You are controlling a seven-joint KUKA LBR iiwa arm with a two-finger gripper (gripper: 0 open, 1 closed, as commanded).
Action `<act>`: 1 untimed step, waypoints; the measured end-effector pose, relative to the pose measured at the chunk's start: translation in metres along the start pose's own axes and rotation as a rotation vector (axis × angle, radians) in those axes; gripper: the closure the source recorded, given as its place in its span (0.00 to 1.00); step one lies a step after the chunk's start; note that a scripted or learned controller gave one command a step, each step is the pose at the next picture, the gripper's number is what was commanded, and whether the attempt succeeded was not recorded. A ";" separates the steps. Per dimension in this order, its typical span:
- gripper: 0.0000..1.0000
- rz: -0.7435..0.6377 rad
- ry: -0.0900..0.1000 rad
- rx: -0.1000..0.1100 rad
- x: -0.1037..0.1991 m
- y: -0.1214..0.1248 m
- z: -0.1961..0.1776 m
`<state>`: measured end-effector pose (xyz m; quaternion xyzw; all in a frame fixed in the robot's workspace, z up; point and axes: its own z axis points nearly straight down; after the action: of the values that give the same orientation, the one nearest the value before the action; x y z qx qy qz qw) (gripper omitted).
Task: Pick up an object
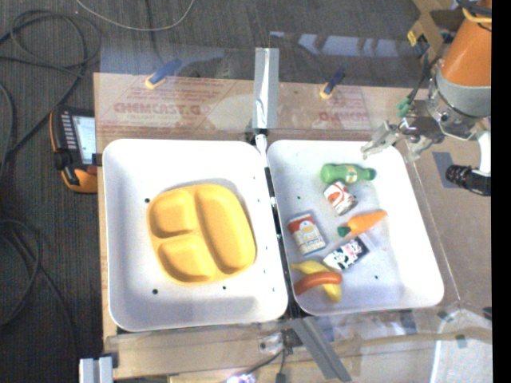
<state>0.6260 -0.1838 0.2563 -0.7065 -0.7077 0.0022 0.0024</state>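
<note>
Reaching for the green bottle [346, 173] makes sense: it lies on its side at the far edge of the right bin [423, 238], nearest your pincer [382, 140]. That pincer hovers just beyond the bin's far rim, fingers spread, holding nothing. Bring it down across the bottle's narrow body, not along it. Watch the small can [339, 197] just beside it. A carrot [363, 223] lies nearer you. The left bin [120, 214] carries a yellow divided tray [201, 231].
</note>
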 end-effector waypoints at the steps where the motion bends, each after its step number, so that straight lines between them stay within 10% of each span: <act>1: 0.00 0.001 0.001 0.001 -0.004 -0.048 0.133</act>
<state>0.5776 -0.1882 0.1237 -0.7069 -0.7073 0.0019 0.0032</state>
